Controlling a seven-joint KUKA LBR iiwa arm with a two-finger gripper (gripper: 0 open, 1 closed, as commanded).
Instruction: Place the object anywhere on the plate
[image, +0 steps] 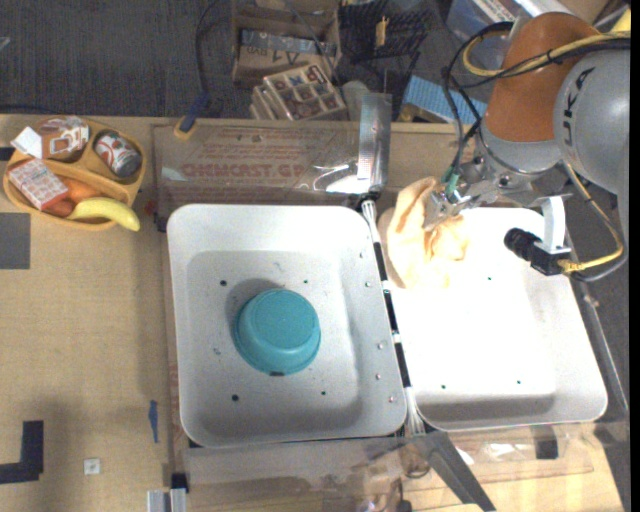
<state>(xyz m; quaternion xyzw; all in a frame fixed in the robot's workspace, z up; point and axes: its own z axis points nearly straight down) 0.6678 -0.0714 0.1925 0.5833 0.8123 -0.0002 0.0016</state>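
Carry step, by the look of it. Claw (447, 205) up over the far left corner of the right bin (560, 400), closed on the top of a pale yellow cloth (415, 240), folds of it bunched between the fingers and the rest hanging below and to the left of the claw, draped close to the seam between the two bins. Hard to tell whether the lowest fold rests on the bin rim or hangs just free.

Well off to the left of the claw and somewhat nearer the camera, a teal plate (279, 330), sitting round and domed near the middle of the left bin (200, 250). Nothing else in that bin.

Next move, judged from this: lift enough for the hanging cloth to clear the rims between the bins, travel left until over the teal plate, lower, then open. Loose cloth likely to swing and trail, so worth centring well over the plate before release; a drop too early likely to leave it on the bin floor or across the divider.
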